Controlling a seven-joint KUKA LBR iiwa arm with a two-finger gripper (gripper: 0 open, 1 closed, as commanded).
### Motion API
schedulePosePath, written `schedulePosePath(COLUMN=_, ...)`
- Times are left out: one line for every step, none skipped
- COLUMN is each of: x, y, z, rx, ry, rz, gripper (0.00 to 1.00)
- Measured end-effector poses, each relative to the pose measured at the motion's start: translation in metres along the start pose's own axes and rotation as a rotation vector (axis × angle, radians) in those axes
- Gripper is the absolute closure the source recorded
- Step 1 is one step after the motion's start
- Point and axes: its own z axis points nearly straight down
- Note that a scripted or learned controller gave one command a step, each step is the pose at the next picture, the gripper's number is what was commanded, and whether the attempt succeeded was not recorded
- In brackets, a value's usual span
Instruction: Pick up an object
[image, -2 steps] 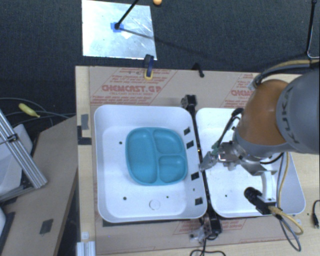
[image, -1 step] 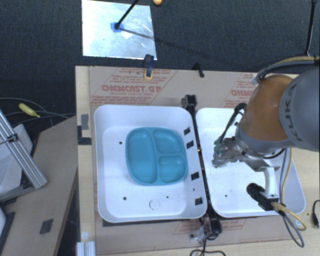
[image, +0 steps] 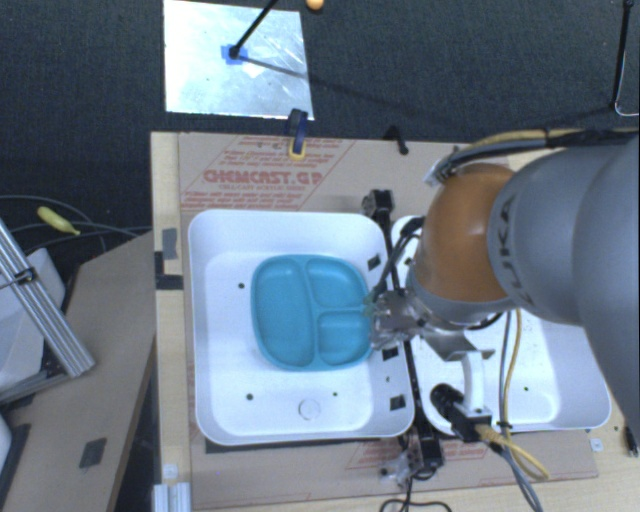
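Blue divided plate (image: 305, 311) lies flat, centre of left bin (image: 225, 400), frame middle. Gripper (image: 388, 322) at plate's right rim, near bin wall; finger opening: cannot tell, wrist hides it. Advice: pinch raised rim edge, lift slowly, keep clear of wall.

A pale wooden surface (image: 166, 300) carries a brown cardboard sheet (image: 262, 170) printed in red lettering. Two shallow white bins sit side by side on the sheet: the left bin (image: 225, 400) near the middle of the surface, the right bin (image: 570, 400) largely hidden beneath the grey arm. A yellow and dark clip (image: 297, 135) pins the sheet's far edge.
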Motion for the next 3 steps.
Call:
schedulePosePath(x=0.072, y=0.005, z=-0.063, rx=-0.008, ry=0.0, rz=0.001, gripper=1.0)
schedulePosePath(x=0.017, y=0.003, z=-0.181, rx=-0.017, ry=-0.002, rz=0.015, gripper=1.0)
schedulePosePath(x=0.063, y=0.002, z=-0.212, rx=-0.006, ry=-0.001, rz=0.006, gripper=1.0)
